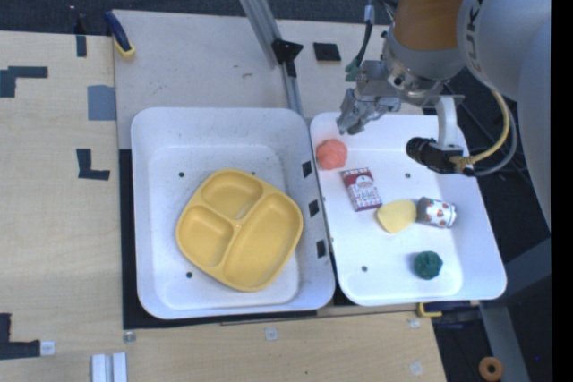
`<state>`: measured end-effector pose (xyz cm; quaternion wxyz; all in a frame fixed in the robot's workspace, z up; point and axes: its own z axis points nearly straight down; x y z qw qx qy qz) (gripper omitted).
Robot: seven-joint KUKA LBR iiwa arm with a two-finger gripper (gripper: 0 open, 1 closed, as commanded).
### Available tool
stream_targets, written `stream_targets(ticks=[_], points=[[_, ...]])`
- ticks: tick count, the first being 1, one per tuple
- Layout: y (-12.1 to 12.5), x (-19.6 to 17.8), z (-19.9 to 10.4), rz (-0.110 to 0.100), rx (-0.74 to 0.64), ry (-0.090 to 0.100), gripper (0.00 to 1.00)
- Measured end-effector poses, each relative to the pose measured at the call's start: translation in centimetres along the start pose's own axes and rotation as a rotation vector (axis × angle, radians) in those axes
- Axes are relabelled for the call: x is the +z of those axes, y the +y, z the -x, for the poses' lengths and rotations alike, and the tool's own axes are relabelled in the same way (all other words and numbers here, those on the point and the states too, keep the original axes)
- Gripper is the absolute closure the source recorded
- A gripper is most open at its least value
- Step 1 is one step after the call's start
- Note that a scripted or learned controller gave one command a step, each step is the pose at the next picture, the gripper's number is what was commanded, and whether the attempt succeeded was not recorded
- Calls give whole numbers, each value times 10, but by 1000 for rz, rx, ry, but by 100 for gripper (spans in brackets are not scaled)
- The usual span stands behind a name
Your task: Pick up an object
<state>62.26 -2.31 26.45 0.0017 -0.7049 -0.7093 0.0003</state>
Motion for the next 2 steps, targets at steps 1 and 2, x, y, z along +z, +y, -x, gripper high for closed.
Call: stream_targets(ticks=[1, 2], points=[[-5, 5, -48, 0, 0, 0, 100], [-13, 28, -99, -2, 0, -1, 100]])
